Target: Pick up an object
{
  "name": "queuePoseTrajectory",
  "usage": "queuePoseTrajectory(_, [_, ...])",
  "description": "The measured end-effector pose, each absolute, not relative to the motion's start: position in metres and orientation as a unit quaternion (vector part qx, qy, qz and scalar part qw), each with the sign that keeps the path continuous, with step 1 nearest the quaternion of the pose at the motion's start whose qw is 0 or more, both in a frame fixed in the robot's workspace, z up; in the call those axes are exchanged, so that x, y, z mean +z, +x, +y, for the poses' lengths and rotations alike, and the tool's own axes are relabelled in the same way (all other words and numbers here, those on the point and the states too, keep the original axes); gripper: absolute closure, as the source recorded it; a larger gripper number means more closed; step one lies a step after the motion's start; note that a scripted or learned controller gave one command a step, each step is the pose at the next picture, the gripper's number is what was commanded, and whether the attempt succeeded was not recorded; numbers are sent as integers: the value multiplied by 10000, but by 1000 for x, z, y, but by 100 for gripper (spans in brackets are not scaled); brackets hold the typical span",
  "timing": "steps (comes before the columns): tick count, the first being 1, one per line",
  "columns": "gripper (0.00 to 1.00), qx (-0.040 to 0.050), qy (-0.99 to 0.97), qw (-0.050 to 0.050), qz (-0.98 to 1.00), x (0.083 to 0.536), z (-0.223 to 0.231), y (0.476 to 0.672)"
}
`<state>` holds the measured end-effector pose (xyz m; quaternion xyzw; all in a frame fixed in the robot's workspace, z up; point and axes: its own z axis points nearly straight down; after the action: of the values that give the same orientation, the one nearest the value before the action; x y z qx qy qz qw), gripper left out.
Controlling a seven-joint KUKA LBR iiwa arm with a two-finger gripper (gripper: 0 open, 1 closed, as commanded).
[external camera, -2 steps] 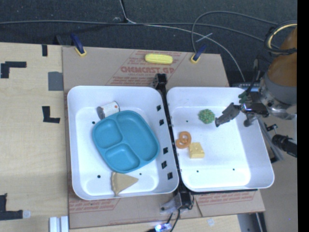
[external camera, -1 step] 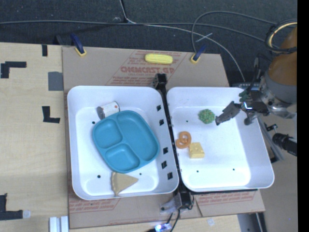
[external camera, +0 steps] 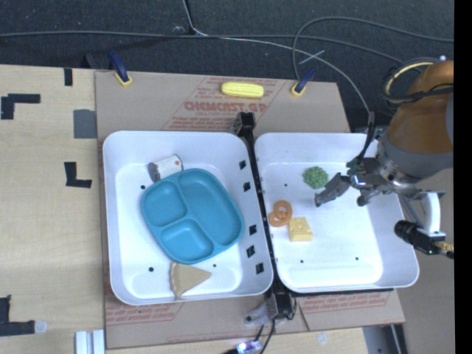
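Note:
In the right bin [external camera: 369, 271] lie a green broccoli-like piece [external camera: 316, 175], an orange ring [external camera: 280, 213] and a yellow cheese block [external camera: 299, 230]. My gripper [external camera: 345, 195] hovers over that bin, just right of the green piece and slightly below it. Its two dark fingers are spread apart and open, with nothing between them. The left fingertip [external camera: 324, 197] points toward the green piece without touching it. The ring and the cheese sit further left and lower, apart from the gripper.
The left bin [external camera: 118, 220] holds a blue divided plate [external camera: 192, 214], a small silver can [external camera: 165, 167] at its upper left and a tan wedge [external camera: 188, 277] below it. A yellow object [external camera: 242, 89] lies on the cardboard behind the bins. Black cables run across the back.

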<state>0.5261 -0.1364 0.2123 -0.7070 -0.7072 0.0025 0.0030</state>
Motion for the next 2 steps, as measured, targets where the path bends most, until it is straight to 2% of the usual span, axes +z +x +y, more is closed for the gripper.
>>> queuePoseTrajectory(1, [0,22,-7071,24,-7071,168,-139,522])
queuePoseTrajectory(2, [0,23,-7072,31,-7071,104,-139,516])
